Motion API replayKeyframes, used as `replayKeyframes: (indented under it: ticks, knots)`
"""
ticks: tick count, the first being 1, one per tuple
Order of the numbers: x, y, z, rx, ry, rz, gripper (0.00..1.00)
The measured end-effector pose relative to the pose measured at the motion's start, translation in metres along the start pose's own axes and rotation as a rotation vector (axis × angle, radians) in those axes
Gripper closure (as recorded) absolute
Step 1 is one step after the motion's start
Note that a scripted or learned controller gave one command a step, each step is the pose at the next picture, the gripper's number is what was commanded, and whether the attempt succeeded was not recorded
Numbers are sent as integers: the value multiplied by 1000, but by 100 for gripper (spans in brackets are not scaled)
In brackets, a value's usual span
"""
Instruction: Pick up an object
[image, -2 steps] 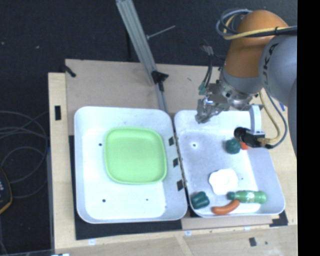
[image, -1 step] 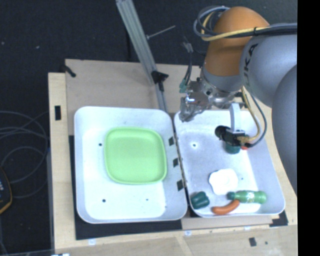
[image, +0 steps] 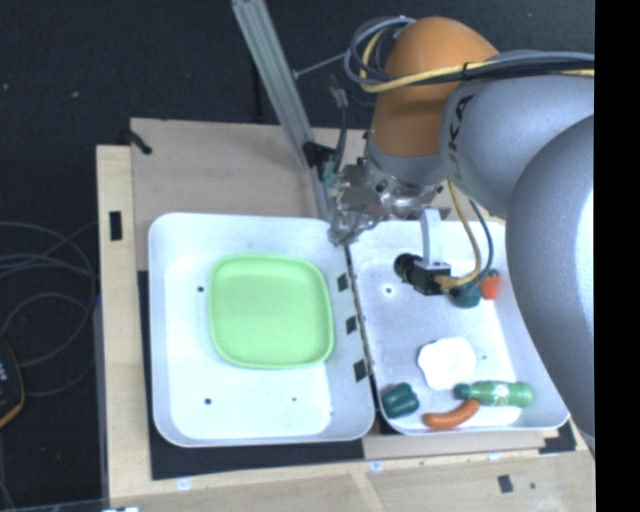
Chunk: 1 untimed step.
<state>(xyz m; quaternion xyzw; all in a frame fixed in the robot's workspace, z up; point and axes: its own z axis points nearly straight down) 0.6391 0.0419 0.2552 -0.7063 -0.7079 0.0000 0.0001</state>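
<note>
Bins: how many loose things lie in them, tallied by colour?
Green: 3, the plate in the left bin, the block and the bottle in the right bin
White: 1, the lump
Orange: 1, the carrot
Total: 5. Small dark, teal and orange bits near the hand are too unclear to count.

Single fixed overhead camera, slanted down on both bins (image: 180, 300), arm (image: 540, 150) entering from right
</note>
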Motion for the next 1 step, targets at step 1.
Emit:
replayKeyframes:
  ticks: [1]
  knots:
    - [43, 0, 17, 1, 0, 0, 100]
